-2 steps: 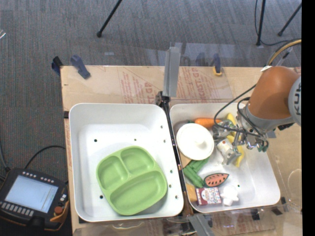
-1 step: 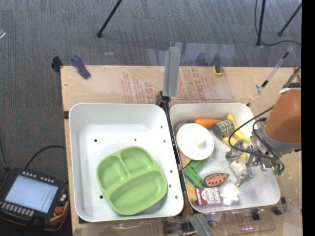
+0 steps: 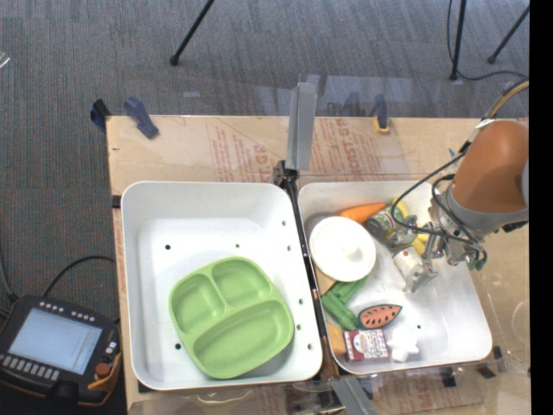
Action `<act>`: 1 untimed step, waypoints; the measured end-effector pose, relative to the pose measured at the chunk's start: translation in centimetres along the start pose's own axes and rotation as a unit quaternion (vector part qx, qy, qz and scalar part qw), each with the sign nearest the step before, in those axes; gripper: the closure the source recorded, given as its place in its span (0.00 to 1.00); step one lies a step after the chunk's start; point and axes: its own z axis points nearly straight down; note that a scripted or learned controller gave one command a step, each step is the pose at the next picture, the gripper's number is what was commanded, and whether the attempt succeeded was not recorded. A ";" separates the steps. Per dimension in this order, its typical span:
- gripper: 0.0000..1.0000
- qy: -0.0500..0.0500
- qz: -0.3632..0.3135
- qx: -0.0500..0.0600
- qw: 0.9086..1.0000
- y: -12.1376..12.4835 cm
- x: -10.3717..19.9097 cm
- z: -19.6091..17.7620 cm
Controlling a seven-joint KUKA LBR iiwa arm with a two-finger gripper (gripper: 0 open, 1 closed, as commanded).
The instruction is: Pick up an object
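Observation:
The right bin holds a jumble: a white round lid or plate, an orange carrot, a small tin can, a yellow piece, green pieces, a watermelon slice, a small red carton and a white lump. My gripper hangs low over the right bin's middle, just right of the white lid, beneath the orange wrist band. Its tips are close to the bin floor. I see nothing clearly between them.
The left bin holds a green divided plate. A grey post stands behind the seam between the bins. A teach pendant lies on the floor at lower left. Cables run off the wrist.

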 end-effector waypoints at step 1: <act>0.00 0.000 -0.031 0.000 1.000 0.1 -0.6 0.0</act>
